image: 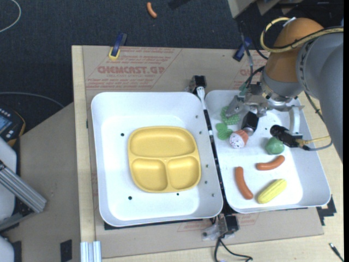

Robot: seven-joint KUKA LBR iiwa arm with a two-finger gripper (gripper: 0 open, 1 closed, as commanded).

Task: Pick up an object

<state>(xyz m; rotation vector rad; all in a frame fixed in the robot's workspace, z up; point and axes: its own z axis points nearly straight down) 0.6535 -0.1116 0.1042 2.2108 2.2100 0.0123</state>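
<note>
My gripper [243,113] hangs low over the far left part of the right bin [313,192], below the arm's orange band. A green leafy toy [224,130] lies directly beneath and to the left of it, partly covered by it. A small pink and white item [238,140] lies just in front of the gripper. Further right in the same bin are a green rounded piece [274,145], an orange sausage [270,163], a second sausage [244,182] and a yellow corn cob [271,190].
The left bin [109,195] holds a yellow three-compartment plate [163,158]. A black clip [199,83] sits at the far end of the divider between the bins. Cables run beside the right bin's far right edge. A blue and yellow clamp [116,47] grips the board's far edge.
</note>
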